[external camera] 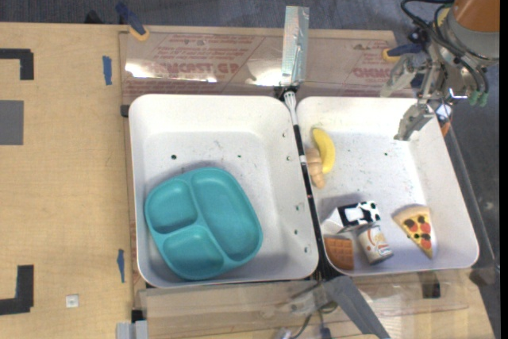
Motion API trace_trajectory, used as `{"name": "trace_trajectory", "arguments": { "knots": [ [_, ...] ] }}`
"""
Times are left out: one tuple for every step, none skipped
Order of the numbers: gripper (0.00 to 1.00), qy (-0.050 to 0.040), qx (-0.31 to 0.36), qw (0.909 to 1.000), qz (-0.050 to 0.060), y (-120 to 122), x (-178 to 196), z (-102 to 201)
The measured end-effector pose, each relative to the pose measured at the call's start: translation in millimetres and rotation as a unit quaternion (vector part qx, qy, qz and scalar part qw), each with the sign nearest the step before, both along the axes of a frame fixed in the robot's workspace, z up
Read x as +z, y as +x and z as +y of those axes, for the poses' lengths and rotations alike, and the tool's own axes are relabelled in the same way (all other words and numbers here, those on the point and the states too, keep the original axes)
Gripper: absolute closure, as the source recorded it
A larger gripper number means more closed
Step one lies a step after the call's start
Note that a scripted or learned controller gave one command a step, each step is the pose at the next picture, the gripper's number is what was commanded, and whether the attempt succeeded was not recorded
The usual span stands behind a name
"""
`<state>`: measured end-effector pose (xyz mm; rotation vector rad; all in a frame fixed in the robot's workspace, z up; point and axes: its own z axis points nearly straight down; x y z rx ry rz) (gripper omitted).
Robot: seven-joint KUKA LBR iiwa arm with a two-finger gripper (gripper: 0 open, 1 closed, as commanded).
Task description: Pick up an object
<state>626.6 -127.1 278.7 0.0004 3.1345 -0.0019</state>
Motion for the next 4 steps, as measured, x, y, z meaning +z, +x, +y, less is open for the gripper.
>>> {"name": "trace_trajectory", "arguments": {
  "knots": [
    [0.0, 0.0015, -0.178, 0.984, 0.003, -31, -95, -9],
    [0.0, 0.0027, -0.328, 0.9447, -0.001, -14, -190, 25],
    [1.0, 0.0035, -0.327, 0.945, -0.008, -11, -175, 25],
    [1.0, 0.0046, -0.437, 0.8996, -0.001, 3, -90, 108]
  ]
}}
